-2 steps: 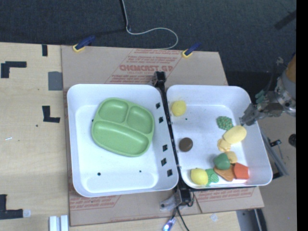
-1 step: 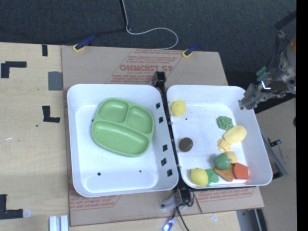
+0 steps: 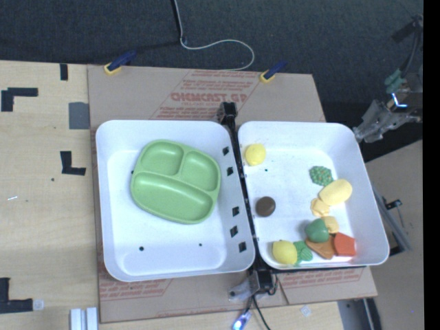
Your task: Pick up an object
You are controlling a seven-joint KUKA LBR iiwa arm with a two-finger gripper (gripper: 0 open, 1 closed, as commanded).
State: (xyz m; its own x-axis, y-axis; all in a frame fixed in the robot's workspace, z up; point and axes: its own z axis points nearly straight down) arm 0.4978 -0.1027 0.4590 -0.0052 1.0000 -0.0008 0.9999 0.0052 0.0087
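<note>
You are at the very start of this pick: nothing has been lifted, and every object lies in its bin. The right bin [image 3: 344, 137] carries the candidates. A small yellow ball [image 3: 255, 154] sits at about 10 o'clock in that bin, near the divider, well apart from the rest. A brown disc [image 3: 265, 205] lies near the divider at roughly 8 o'clock, also by itself. The others crowd toward 4 and 5 o'clock: a green knobbly piece [image 3: 320, 175], a pale yellow lump [image 3: 335, 192] just below it, a green rounded piece [image 3: 317, 230], an orange block [image 3: 344, 245] against the near-right wall, and a lemon-like piece [image 3: 284, 252] at 6 o'clock. The left bin [image 3: 113, 253] holds a green divided plate [image 3: 176, 181], resting flat near its centre.

The gripper [image 3: 378, 124] hangs outside the right bin, off its 2 o'clock corner, above the dark floor and touching none of the objects. It is small and dim there, so you cannot tell how its jaws stand; nothing is visibly between them.

What remains is everything: travel over the bin, descend, close and lift. Your easiest targets look like the isolated ball or disc.
</note>
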